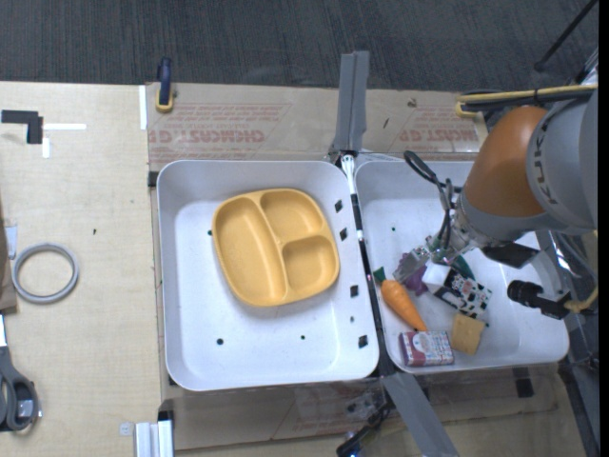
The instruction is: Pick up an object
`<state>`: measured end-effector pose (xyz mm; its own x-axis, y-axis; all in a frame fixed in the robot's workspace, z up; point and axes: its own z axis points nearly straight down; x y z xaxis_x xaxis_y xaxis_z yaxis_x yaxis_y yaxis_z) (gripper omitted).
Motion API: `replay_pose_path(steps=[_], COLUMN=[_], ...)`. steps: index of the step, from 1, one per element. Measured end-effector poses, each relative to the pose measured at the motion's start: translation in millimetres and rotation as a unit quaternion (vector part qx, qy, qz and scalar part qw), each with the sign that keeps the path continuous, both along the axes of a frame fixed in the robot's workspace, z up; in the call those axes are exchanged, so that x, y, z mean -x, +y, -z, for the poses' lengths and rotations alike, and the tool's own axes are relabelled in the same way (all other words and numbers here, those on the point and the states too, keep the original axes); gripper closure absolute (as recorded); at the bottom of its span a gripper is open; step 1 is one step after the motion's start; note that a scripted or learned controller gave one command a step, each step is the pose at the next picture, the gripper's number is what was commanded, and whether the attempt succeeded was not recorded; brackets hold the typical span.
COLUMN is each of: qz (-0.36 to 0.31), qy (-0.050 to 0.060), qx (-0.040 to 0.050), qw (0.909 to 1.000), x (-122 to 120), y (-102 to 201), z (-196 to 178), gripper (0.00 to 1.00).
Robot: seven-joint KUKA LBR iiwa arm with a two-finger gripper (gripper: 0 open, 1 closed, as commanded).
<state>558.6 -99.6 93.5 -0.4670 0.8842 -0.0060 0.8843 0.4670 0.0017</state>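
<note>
The right bin (pixel 400 193) holds a cluster of small objects near its front: an orange carrot (pixel 402 304), a red and white carton (pixel 425 348), a tan block (pixel 467 333), a black and white spotted piece (pixel 466 293) and a purple piece (pixel 413 268). My gripper (pixel 440 258) hangs low over the purple piece and the spotted piece, below the orange band (pixel 504 165) of the arm. Its tips are lost among the objects. The left bin (pixel 181 284) carries a yellow divided plate (pixel 276 246).
A grey divider bar (pixel 350 112) runs between the two bins. On the wooden bench to the left lie a grey tape ring (pixel 43 272) and scissors (pixel 17 400). The back half of the right bin is bare white floor.
</note>
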Motion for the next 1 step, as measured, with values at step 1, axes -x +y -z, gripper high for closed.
replay_pose_path(steps=[1], qz=[0.298], qy=[0.002], qx=[-0.0018], qw=[0.9546], x=[-0.8], y=[-14.9], z=[2.0], gripper=[0.0])
